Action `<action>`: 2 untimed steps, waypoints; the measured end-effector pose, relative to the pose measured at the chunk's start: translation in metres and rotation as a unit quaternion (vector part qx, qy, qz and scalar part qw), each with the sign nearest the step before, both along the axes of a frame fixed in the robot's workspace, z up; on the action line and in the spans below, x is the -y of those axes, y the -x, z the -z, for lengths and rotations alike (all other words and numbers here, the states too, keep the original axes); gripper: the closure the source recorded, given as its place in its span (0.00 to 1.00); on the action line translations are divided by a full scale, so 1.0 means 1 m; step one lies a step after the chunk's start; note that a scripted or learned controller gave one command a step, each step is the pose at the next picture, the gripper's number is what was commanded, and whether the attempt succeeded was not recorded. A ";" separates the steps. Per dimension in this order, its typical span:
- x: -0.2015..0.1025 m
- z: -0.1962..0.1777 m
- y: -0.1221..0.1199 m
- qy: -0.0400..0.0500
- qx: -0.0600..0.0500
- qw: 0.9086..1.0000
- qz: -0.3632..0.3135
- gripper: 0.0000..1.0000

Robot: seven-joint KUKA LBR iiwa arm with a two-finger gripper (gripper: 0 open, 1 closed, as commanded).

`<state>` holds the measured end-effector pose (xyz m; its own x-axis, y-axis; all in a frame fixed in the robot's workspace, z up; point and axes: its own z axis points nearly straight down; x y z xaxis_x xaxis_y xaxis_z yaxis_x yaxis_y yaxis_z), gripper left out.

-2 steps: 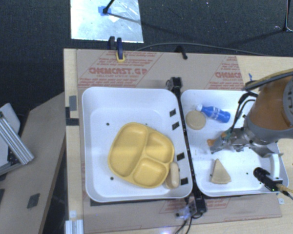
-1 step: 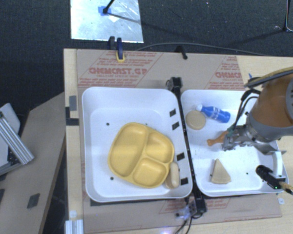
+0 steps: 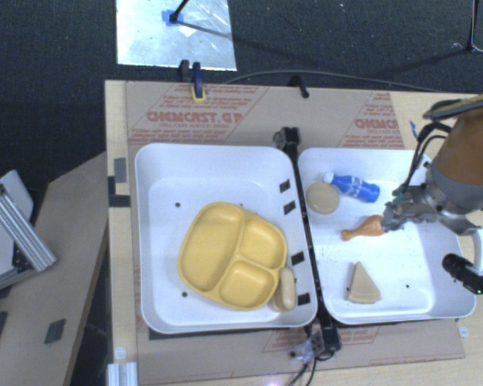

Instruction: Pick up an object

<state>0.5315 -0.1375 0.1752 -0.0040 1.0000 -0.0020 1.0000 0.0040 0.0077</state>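
Left bin: holds a yellow divided plate, lying flat near centre, with a small tan roll-shaped piece touching its lower right edge, against the bin's right wall. No part of the arm over this bin.

Right bin: holds four small items. Round tan disc at upper left; blue bottle with white cap just beside it, lying on its side. Orange-brown drumstick-shaped toy near centre, thin end pointing left, thick end to the right. Tan wedge lower down, well apart from the rest.

Gripper: hangs at the thick right end of the drumstick, touching it or just short of it. State of the fingers: cannot tell whether open or closed, nor whether anything sits between them; dark hardware hides the tips at this slant.

Judged step: settling onto the drumstick as the object to pick. Nothing confirmed as lifted.

Recommended for a sound grasp: centre over the thick end rather than its edge; align the closing direction across the toy's long axis; descend fully to the bin floor before closing, as the rounded shape will likely squirt sideways under an off-centre pinch. Lift straight up, clear of bottle and disc.
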 end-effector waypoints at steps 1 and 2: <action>-0.001 -0.045 -0.006 0.000 0.000 1.000 0.000 1.00; 0.000 -0.074 -0.008 0.000 -0.001 1.000 0.000 1.00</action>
